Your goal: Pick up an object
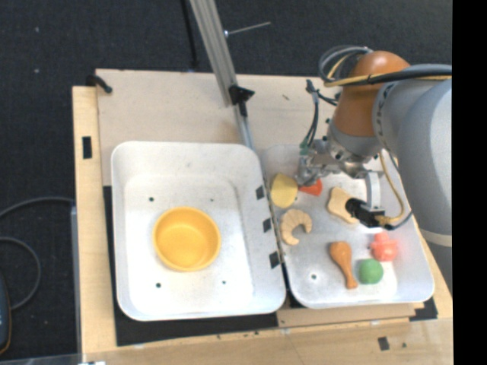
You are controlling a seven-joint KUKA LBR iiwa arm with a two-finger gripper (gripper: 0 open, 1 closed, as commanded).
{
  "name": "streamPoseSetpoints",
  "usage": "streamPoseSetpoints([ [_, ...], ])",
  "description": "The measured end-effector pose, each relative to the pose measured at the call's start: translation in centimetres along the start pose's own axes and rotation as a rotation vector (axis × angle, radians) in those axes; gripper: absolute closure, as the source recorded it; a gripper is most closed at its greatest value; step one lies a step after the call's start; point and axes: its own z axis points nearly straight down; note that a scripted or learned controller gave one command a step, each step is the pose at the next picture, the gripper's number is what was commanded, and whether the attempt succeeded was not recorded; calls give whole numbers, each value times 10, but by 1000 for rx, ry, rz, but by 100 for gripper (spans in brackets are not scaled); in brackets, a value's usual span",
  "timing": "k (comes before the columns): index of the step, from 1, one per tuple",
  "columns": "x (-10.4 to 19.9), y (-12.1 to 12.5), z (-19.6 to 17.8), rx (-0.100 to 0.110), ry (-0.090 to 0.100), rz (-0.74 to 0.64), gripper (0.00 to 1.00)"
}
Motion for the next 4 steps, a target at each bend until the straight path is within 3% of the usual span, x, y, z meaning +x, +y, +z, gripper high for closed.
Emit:
streamPoseSetpoints([
  [1,-6,4,-45,10,7,-3,100],
  [2,-5,7,-111,7,6,-6,100],
  [3,-7,8,-141,13,7,-7,100],
  [4,32,-18,-148,15,8,-9,100],
])
